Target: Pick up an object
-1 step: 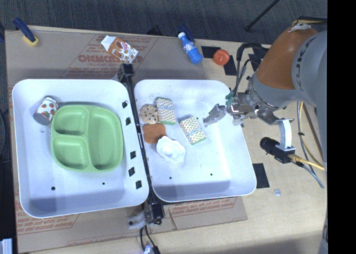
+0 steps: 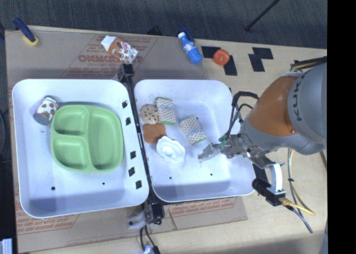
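Two shallow white bins sit side by side on the bench (image 2: 267, 230) as I watch my arm (image 2: 286, 116) reach in from the right. The gripper (image 2: 208, 152) hangs low inside the right bin (image 2: 183, 192), near its right wall, and I cannot tell how it is set; nothing is visibly caught in it. Just to its left lie the objects on offer: a white crumpled piece (image 2: 170, 149), an orange-brown rounded piece (image 2: 153, 132) touching it, a speckled cookie-like disc (image 2: 148, 113), and two patterned green-and-white packets (image 2: 166, 110) (image 2: 192, 129), the nearer one just beside the gripper. The left bin (image 2: 33, 192) holds a green divided plate (image 2: 87, 137) and a small printed cup (image 2: 45, 109) tipped on its side at the plate's upper left corner. Beyond the bins, on the bench, I see a blue bottle (image 2: 190, 48), an orange ball (image 2: 221, 56), a small printed carton (image 2: 119, 49) and a blue-and-yellow clamp (image 2: 25, 31).
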Robot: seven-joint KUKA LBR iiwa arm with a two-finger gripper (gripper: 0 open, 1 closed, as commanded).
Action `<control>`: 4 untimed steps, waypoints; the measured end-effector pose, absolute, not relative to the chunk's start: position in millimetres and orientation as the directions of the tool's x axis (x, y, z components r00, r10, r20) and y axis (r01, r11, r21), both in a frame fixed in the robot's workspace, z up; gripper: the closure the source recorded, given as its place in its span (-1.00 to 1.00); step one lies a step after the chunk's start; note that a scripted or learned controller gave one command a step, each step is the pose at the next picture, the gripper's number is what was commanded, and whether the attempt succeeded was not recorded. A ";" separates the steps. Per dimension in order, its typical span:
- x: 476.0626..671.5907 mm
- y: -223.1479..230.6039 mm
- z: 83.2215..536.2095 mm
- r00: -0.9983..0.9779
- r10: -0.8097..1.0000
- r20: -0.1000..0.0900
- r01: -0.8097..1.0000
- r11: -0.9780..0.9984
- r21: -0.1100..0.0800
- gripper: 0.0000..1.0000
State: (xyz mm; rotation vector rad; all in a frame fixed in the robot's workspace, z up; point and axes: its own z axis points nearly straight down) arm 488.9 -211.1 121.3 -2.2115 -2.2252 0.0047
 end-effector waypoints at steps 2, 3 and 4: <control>592.0 -141.3 119.6 -0.005 1.000 0.001 1.000 0.005 0.000 -1.00; 524.2 -148.1 91.3 -0.007 1.000 0.000 1.000 0.007 -0.005 -1.00; 617.2 -124.6 133.5 -0.005 1.000 0.001 1.000 0.005 0.001 -1.00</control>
